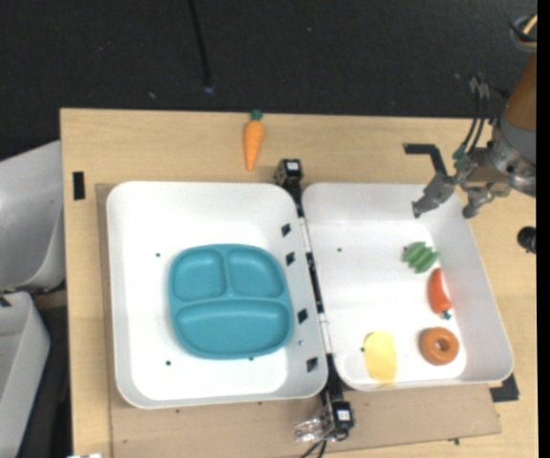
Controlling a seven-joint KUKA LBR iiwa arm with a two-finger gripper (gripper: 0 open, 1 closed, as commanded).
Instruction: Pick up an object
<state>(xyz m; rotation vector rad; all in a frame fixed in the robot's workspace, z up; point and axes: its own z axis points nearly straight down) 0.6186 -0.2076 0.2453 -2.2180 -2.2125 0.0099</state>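
My gripper (450, 202) hangs over the far right corner of the right bin (351, 256), its two fingers spread open with nothing between them. Below it in that bin lie a green toy vegetable (419, 256), a red-orange piece (438, 291), a brown doughnut (438, 345) and a yellow piece (380, 355). The nearest of these, the green toy vegetable, sits a little toward the front from the fingers.
A teal divided plate (229, 300) lies in the left bin (132, 284). An orange toy carrot (253, 141) rests on the bench behind the bins. Small black clips (289, 171) sit along the seam between the bins.
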